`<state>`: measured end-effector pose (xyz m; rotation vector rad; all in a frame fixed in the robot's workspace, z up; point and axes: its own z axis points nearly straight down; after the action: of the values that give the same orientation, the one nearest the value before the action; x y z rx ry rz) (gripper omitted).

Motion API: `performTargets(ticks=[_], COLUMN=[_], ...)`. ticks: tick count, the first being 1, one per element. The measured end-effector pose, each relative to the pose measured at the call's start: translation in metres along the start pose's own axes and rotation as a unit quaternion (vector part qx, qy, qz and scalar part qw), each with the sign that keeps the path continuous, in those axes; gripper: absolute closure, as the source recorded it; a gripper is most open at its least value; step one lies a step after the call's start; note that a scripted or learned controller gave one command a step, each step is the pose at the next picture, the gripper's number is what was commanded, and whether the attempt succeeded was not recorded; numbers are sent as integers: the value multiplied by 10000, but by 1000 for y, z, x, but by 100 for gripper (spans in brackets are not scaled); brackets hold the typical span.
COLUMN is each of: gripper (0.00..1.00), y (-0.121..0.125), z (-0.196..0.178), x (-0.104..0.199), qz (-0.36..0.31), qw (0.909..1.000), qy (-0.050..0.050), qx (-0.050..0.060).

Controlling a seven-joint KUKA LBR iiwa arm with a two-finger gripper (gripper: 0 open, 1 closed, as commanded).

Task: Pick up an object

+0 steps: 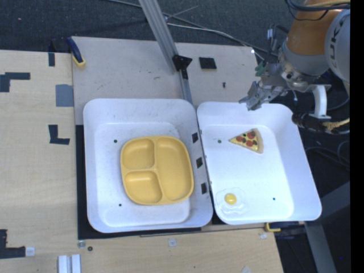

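The arm's two-finger gripper (254, 100) is hovering at the upper right of the frame, over the far rim of the right-hand shallow white bin (296, 175), carrying nothing; whether it is spread or pressed together cannot be told. Below it, a toy pizza slice (248, 140) and a toy fried egg (231, 201) are lying loose, well apart, probably candidates for picking. The left-hand white bin (102, 152) is holding a yellow sectioned plastic plate (155, 169). Both bins are sitting on a pale wooden bench (34, 164).

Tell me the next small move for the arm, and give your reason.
Probably lower the tool toward the pizza slice. The tool hangs over the far rim of the right bin, and the slice is the nearest object, lying flat just in front of it; the fried egg sits farther off.
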<state>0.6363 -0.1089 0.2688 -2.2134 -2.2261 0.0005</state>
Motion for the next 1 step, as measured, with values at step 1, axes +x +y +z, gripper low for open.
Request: performTargets(ticks=[1], gripper=[100], y=[-18], z=[19], x=[51], qz=[1], qw=[10000], qy=[-1], qx=[9])
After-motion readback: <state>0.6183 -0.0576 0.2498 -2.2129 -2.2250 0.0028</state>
